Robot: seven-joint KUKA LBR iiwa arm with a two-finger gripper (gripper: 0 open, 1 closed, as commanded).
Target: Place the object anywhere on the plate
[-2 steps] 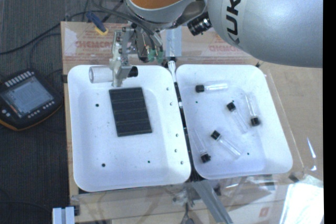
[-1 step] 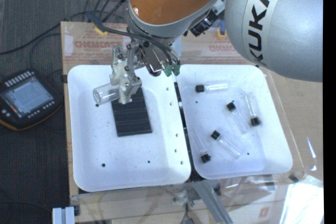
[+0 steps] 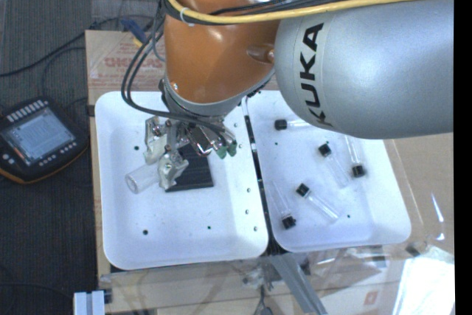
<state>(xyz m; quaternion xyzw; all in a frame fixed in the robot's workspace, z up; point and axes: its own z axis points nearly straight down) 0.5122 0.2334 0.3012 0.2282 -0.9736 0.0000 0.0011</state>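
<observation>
From the overhead camera I see my jaws [image 3: 171,158] low over the left bin [image 3: 118,232], the orange wrist blocking much of what lies beneath. Just under them sits a small dark plate [image 3: 195,175], a flat black square on the bin floor. A clear vial [image 3: 140,180] lies on its side at the plate's left edge, sticking out leftward past my fingertips [image 3: 171,172].

I judge this to be the placing step: the vial is down at the plate's edge, and what is left is to set it fairly on the plate and let go. The vial's right end runs in under my fingertips, so I cannot say whether I am clamped on it or merely resting over it. The jaws look parted, one finger up-left near the bin floor and one by the plate, but whether they grip anything I cannot tell.

Most of the vial seems to lie on the white floor beside the plate, not on it. So the next move, as I judge it, calls for a short shift to the right before release, so the vial ends up on the black square and does not roll off its edge.

The right bin [image 3: 383,232] holds several more vials [image 3: 317,204] with black caps, well apart from my jaws.
</observation>
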